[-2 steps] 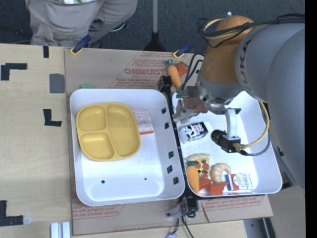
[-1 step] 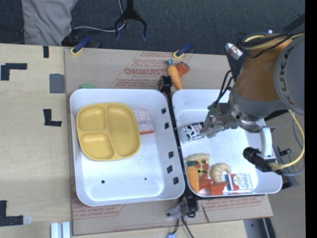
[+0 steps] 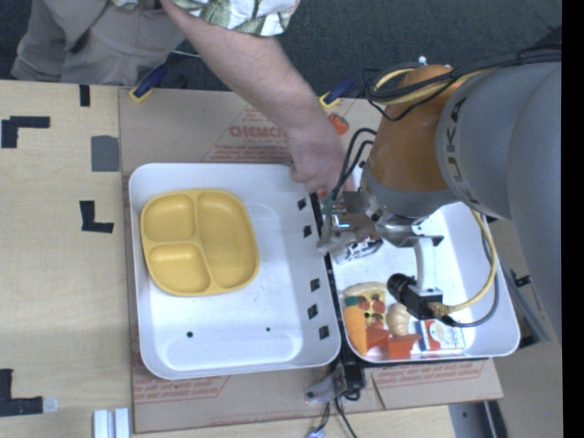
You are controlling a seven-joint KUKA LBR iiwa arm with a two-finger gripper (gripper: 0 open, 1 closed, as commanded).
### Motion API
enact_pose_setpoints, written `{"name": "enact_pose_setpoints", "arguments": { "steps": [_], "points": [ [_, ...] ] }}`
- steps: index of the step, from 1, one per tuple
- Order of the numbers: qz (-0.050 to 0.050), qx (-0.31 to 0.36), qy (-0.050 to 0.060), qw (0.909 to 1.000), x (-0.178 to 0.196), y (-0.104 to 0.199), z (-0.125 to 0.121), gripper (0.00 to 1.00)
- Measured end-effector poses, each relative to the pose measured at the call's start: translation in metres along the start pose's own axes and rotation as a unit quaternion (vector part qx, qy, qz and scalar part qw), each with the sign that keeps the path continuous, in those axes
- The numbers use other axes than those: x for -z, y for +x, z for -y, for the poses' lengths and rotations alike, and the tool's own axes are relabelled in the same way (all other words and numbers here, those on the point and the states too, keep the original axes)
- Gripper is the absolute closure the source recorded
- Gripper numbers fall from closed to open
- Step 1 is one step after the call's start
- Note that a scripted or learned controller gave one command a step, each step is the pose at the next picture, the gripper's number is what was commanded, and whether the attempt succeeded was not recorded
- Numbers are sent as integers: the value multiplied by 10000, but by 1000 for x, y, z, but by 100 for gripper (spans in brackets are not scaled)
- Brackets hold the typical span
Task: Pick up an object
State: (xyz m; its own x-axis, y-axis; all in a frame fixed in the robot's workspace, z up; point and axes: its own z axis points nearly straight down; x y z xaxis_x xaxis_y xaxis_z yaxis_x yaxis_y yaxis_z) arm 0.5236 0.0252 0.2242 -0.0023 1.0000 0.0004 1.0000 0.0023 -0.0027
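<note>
My hand [image 3: 351, 235] hangs low over the upper left corner of the right bin [image 3: 497, 336], near the divide between the bins; I cannot tell whether it is open or closed. The objects I might take, a heap of small bright toys [image 3: 392, 322] in red, orange and cream, lie in the lower part of that bin, apart from my hand. A person's arm [image 3: 265, 71] reaches down from the upper left, the fist touching or just beside my wrist, so I might strike it. The yellow divided plate [image 3: 196, 242], smooth glossy plastic with rounded corners, sits in the left bin [image 3: 228, 349] on the worktop [image 3: 55, 272].
</note>
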Motion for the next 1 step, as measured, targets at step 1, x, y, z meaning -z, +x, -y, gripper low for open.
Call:
{"name": "enact_pose_setpoints", "arguments": {
  "steps": [1],
  "points": [
    [11,-14,-14,10000,41,-86,-39,100]
  ]
}}
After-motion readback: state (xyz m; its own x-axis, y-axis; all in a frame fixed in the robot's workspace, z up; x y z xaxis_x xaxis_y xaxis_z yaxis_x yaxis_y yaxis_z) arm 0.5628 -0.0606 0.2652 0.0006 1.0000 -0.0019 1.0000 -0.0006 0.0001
